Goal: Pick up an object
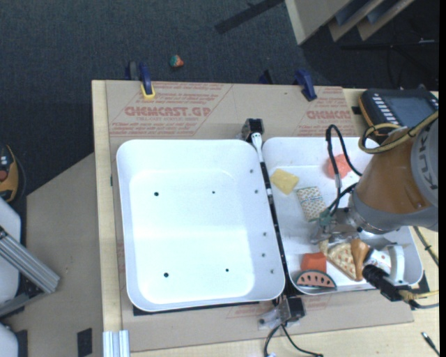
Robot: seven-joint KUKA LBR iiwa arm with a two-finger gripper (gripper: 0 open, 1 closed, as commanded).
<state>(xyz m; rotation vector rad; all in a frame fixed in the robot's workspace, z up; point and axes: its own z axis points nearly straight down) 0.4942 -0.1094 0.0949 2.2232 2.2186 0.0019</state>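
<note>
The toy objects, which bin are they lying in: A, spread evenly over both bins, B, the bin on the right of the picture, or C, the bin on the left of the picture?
B: the yellow piece, the patterned block, the watermelon slice and the pizza slice all lie in the right bin, where the arm reaches in.

Dark grey carpet covers the floor around the pale wooden worktop. Blue clamps grip the worktop's far edge. Light-coloured furniture stands at the top right, and an aluminium rail lies at the left.
</note>
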